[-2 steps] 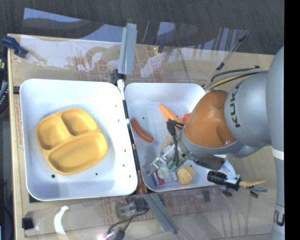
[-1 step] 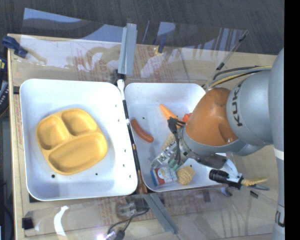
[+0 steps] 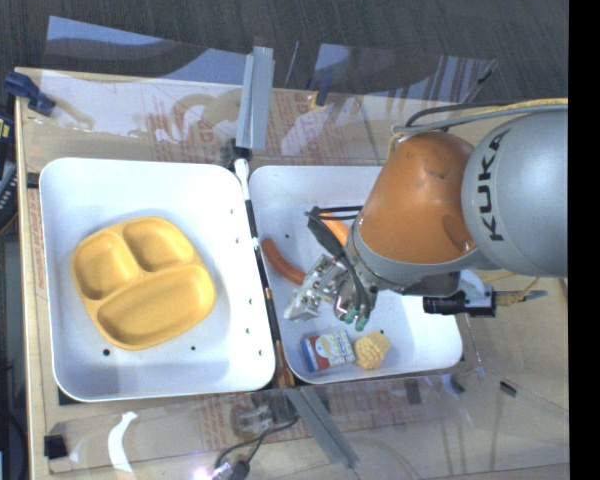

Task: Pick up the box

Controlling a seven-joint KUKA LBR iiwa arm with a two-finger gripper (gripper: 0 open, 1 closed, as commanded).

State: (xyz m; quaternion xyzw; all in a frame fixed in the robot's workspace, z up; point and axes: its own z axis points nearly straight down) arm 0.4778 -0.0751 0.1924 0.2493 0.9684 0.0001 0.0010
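Observation:
The box (image 3: 327, 351) is a small white, red and blue carton lying flat near the front edge of the right bin (image 3: 435, 348). My gripper (image 3: 328, 296) hangs over the middle of that bin, just behind the box and apart from it. The grey arm with its orange band (image 3: 420, 208) covers the bin's right half and hides what lies under it. Nothing shows in the gripper's grasp.
A yellow corn piece (image 3: 373, 348) lies touching the box's right side. A red sausage (image 3: 280, 260) and an orange carrot-like piece (image 3: 329, 231) lie behind the gripper. The left bin (image 3: 70, 183) holds a yellow divided plate (image 3: 145, 282).

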